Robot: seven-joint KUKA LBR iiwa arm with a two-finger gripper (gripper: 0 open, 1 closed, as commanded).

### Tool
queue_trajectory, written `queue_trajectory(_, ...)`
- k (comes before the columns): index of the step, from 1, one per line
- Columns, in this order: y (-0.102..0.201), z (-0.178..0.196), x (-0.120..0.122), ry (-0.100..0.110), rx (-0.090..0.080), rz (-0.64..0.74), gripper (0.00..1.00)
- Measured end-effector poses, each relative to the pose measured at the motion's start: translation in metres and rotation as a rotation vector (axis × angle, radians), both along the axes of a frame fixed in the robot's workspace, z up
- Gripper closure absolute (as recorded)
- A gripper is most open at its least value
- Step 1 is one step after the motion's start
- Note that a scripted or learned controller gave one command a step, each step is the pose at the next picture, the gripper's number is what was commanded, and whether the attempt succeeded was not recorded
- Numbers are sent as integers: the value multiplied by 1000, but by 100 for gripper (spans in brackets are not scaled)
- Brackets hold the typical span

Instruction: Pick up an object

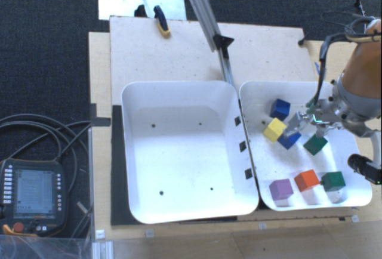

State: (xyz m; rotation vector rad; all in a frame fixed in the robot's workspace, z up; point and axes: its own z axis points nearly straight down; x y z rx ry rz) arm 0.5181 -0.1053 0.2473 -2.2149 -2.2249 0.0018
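no text, label, brand or number can be read here; the screen of the handheld pendant (34, 194) at near left is too blurred.

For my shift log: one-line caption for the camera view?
Gripper low in right bin over a blue cube, beside yellow cube; left bin alongside.

Dark carpet floor (48, 43), pale wooden bench (262, 52), black cables (42, 132), teach pendant (33, 195) lower left

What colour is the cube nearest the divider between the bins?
Yellow cube, seen in the camera view.
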Motion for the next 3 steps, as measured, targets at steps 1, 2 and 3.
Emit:
queue_trajectory(1, 0, 2, 1, -4, -1, -2, 0)
queue_trajectory(2, 9, -56, 2, 2, 1, -2, 0)
queue_trajectory(3, 6, -111, 11, 2, 0, -2, 0)
